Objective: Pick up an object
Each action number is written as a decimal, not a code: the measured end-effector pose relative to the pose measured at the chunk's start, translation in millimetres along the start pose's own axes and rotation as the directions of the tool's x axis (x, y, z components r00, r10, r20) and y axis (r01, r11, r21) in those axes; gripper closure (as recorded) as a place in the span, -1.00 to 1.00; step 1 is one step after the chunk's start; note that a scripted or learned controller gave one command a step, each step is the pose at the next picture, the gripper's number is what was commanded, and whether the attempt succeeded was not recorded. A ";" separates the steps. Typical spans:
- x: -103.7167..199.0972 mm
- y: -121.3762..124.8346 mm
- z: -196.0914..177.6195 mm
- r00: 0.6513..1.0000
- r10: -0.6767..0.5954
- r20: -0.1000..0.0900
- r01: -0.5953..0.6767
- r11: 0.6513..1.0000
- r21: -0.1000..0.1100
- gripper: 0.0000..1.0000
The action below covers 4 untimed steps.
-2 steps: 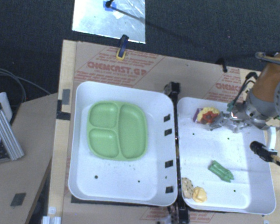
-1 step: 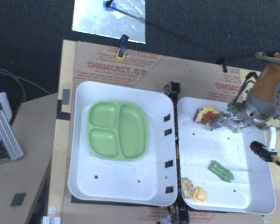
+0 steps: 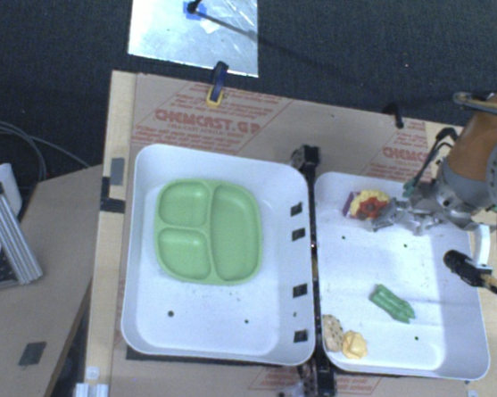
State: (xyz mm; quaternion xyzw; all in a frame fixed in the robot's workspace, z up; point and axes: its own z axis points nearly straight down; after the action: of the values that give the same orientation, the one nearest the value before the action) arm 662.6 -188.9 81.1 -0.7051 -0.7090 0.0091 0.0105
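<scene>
Over in the right bin [image 3: 445,352], the gripper [image 3: 388,216] sits low at the far edge, just beside a red and yellow object [image 3: 366,204]; whether its fingers are apart or closed cannot be told. A green object [image 3: 393,303] lies mid-bin, a yellowish one [image 3: 345,338] near the front. A green divided plate [image 3: 208,231] rests in the left bin [image 3: 140,315].

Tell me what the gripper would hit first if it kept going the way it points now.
The gripper points toward the view's left, at the red and yellow toy in the right bin. That toy looks first in line, right at the fingertips, though the height gap is unclear.
</scene>
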 end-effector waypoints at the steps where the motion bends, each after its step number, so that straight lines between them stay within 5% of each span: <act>1: 0.0 0.0 0.0 1.000 0.000 0.000 0.000 1.000 0.000 -1.00; 4: 0.0 0.0 0.0 1.000 0.000 0.000 0.000 1.000 0.000 -1.00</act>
State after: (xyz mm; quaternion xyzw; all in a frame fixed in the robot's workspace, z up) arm 662.6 -188.9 81.0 -0.7051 -0.7090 0.0090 0.0105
